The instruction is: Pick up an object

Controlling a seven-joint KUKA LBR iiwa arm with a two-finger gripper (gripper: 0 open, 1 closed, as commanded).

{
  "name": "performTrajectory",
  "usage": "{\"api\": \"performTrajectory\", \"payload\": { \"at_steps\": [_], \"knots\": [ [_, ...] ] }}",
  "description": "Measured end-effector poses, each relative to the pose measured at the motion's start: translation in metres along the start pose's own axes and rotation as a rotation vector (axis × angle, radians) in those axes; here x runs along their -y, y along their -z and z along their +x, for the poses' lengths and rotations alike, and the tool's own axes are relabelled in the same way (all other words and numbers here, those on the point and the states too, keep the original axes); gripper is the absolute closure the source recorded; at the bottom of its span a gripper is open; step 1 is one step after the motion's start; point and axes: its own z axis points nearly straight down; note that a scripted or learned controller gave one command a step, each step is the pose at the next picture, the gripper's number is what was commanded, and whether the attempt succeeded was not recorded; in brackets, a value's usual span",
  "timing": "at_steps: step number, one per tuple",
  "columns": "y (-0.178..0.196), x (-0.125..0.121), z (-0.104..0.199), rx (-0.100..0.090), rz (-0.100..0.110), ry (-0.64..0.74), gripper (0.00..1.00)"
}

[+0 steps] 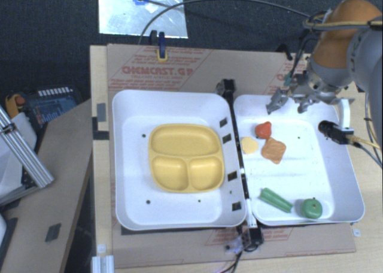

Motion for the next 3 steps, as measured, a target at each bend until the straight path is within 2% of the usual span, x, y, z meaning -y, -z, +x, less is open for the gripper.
{"api": "performTrajectory", "payload": {
  "at_steps": [1, 2, 3],
  "knots": [
    [-0.061, 0.002, -0.005, -0.001, 0.001, 0.0, 0.0],
    [-0.046, 0.0, -0.005, 0.001, -0.007, 0.001, 1.0],
    [0.014, 0.007, -0.006, 0.0, -0.006, -0.001, 1.0]
  ]
}}
